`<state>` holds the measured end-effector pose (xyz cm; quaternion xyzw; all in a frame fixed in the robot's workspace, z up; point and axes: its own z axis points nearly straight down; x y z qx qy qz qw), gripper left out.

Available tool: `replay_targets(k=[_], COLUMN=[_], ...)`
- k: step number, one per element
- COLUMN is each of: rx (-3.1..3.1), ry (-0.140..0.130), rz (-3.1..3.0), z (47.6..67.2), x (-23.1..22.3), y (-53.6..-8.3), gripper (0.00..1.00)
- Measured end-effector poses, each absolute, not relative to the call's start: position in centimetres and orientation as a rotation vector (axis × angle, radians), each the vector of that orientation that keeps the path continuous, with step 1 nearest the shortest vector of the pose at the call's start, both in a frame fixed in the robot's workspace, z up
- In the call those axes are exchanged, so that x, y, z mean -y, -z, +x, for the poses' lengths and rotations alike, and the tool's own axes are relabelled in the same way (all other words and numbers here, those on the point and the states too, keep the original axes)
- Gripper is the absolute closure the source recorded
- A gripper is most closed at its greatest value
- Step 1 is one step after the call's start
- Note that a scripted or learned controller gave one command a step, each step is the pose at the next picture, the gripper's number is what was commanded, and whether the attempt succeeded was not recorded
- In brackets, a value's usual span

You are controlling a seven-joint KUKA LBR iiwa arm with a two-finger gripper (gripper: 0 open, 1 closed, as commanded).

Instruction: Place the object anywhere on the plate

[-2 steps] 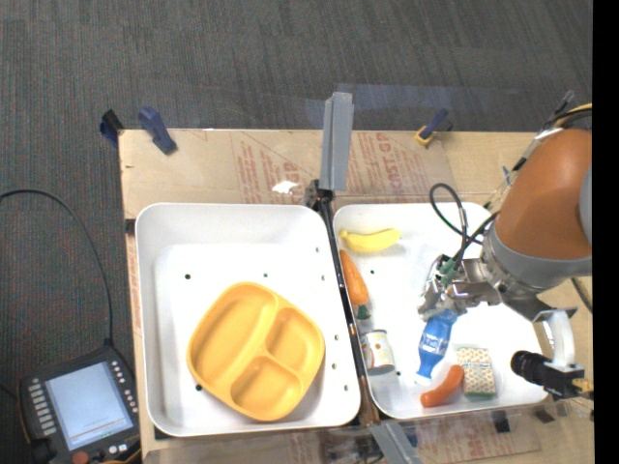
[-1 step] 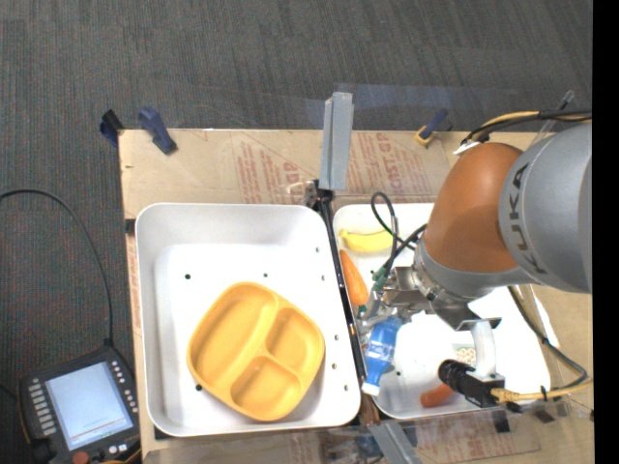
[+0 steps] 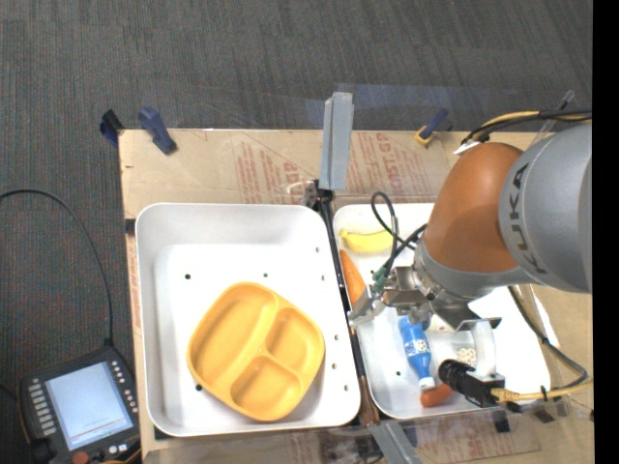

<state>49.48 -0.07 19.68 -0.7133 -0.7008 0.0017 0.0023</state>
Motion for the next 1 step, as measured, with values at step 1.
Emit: replay_targets(k=[1], rx=[2.523], ry=[-0.004], rz=[-1.868], z=[51.31], x=[-8.51], y=[-23.94], gripper=[0.0])
